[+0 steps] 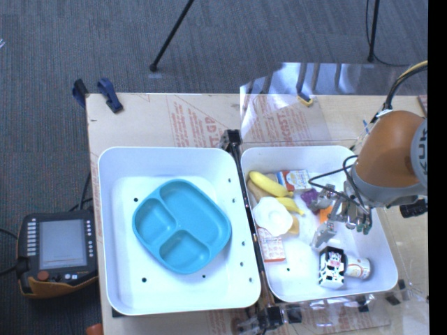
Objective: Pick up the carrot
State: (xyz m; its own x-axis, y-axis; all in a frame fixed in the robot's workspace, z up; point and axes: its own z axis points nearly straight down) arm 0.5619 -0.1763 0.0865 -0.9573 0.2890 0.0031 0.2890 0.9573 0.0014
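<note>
The carrot [323,215] is a small orange piece in the right bin [380,257], only partly visible beside a purple item [309,199]. My gripper [343,229] hangs low over the middle of that bin, just right of and slightly below the carrot. Its fingers look spread, one grey fingertip [323,238] pointing down-left below the carrot and the other on the right. Nothing shows between them. The arm's orange band [391,149] is above, to the right.
The right bin also holds a banana [269,183], a white round item [272,217], a red-and-white packet [271,246], a small carton [298,179] and a cow-patterned cup [334,267]. A blue divided plate [181,225] lies in the left bin [119,187].
</note>
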